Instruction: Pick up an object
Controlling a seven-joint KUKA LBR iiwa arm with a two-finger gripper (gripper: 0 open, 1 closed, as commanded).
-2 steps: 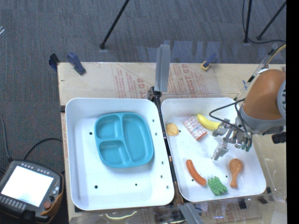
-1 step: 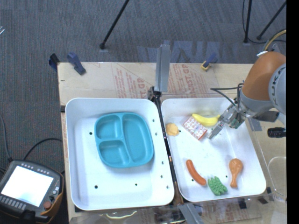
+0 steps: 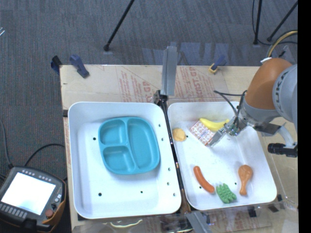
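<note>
The gripper (image 3: 217, 137) hangs over the wafer packet (image 3: 200, 130); grip impossible to tell. Banana (image 3: 212, 124) at twelve o'clock, sausage (image 3: 204, 179) at six.

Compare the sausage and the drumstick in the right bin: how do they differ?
The sausage is red-orange and an even tube; the drumstick is tan-orange, with a round top narrowing to a thin end. The sausage lies on a diagonal; the drumstick is nearly upright in the view. Both lie loose in the right bin.
</note>
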